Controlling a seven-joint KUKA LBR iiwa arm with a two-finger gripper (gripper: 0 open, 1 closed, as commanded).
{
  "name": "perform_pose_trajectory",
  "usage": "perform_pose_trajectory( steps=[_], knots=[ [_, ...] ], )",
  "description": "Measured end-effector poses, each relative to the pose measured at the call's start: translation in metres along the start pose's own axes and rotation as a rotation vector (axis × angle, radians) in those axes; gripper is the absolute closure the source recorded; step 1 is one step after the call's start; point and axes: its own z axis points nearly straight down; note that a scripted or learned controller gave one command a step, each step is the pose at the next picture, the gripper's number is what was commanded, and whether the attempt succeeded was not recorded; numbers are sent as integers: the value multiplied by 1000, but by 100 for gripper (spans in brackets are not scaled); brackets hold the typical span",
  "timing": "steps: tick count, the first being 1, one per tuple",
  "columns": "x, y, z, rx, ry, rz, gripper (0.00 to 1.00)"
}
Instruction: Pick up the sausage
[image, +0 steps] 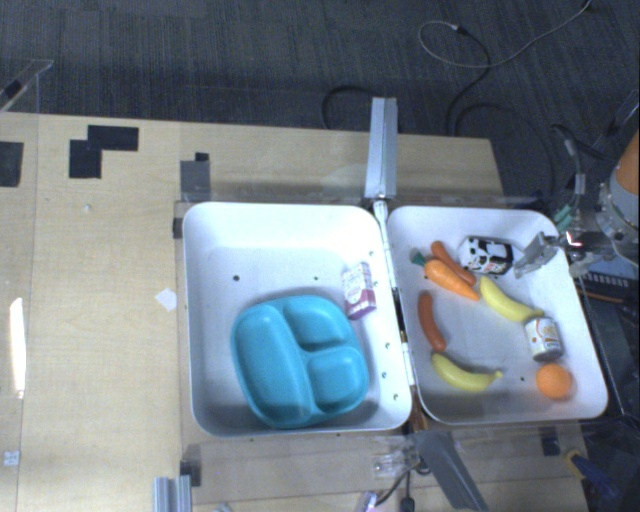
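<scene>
The sausage (431, 320) is a short reddish-brown link lying lengthwise near the left wall of the right bin (500, 405). Nothing is touching it. My gripper (538, 253) hangs at the bin's upper right corner, well to the right of the sausage and further back, close to a black-and-white pack (486, 256). The arm's grey wrist (605, 225) comes in over the bin's right rim.
In the right bin, a carrot (450, 277) lies just behind the sausage, with one banana (508, 302) to its right and another (463, 374) in front. A small can (544, 338) and an orange (553, 381) sit front right. The left bin (210, 300) holds a blue divided tray (298, 360) and a small packet (358, 288).
</scene>
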Motion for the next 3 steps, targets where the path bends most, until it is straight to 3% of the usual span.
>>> perform_pose_trajectory(
  steps=[1,2,3],
  knots=[
    [10,24,39,0,0,-40,0],
    [57,2,150,-7,0,45,0],
    [94,-2,152,-15,-2,222,0]
  ],
)
